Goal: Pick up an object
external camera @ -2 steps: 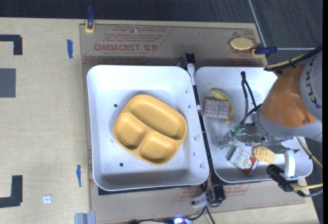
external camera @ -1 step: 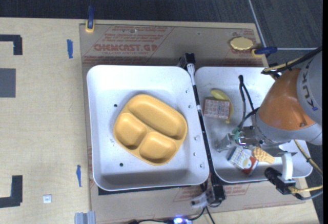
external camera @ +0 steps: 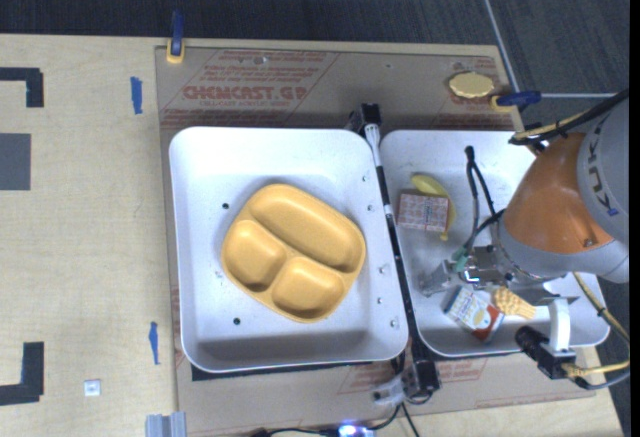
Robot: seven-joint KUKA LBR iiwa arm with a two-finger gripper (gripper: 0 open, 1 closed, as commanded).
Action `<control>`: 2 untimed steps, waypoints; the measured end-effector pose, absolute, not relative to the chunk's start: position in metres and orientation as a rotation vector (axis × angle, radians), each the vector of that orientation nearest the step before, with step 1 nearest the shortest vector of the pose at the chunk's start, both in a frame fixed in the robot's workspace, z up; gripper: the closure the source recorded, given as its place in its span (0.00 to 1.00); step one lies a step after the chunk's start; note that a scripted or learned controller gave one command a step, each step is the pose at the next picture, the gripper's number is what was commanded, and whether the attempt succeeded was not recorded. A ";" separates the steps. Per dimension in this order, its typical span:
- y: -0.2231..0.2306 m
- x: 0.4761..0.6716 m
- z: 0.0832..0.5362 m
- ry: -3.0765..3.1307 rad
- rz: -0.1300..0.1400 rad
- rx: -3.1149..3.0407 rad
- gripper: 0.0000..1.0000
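Gripper low in right bin, finger spread unclear, yellow tray in left bin, banana at 12 o'clock

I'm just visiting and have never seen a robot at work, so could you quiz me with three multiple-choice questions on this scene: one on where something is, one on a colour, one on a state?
1. Where does the yellow sectioned tray lie?
A. left bin
B. right bin
C. on the floor

2. What colour is the band above the arm's wrist?
A. blue
B. green
C. orange

3. How does the tray lie?
A. right way up, filled
B. upside down, its humps upward
C. standing on edge

Answers:
1 A, it fills the middle of the left bin.
2 C, the band over the right bin is orange.
3 B, three rounded bulges face up.
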State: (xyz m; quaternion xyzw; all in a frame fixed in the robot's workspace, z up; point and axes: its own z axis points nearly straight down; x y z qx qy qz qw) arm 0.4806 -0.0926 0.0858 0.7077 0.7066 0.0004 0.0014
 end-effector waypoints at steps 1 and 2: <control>-0.093 0.480 0.086 2.219 0.004 2.220 0.00; -0.093 0.480 0.086 2.218 0.003 2.221 0.00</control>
